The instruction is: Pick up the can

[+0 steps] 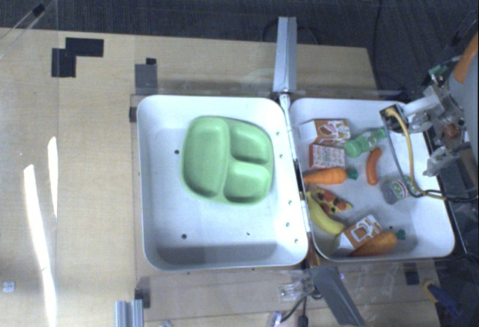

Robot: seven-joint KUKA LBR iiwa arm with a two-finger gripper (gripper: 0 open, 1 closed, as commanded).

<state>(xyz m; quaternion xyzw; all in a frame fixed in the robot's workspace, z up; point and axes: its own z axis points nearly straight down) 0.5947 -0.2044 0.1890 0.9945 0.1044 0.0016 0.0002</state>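
Toward the right side of the right-hand shallow white plastic bin (441, 243) lies the small grey-green cylindrical can (395, 189), on its side or tilted, near the bin's right wall.

Handling, as judged: a rigid toy-sized tin, probably light, smooth and curved, so apt to roll or slip out of a pinch. Best taken across the body at mid-length, fingers set square to its long axis. Not fragile.

Neighbours: small orange-red sausage-shaped toy (373, 166) just to its left; yellow cable loop (409, 161) running close past its right side, a snag risk; green plastic bottle (364, 143) above; orange toy carrot (326, 176), yellow toy banana (324, 217) and printed cartons (331, 131) further left, well apart from the can.

Gripper (441, 135): at the bin's upper right edge, above and to the right of the can, not touching it. Whether it is released or clenched cannot be told from this view.

Surface: smooth white bin floor, little friction, low walls. Room around the can is fair on its lower side, tighter toward the wall.

Left-hand white bin (161, 243): holds a pale green three-compartment plastic tray (227, 159).

Bench: light wood top (75, 168), dark carpet beyond.
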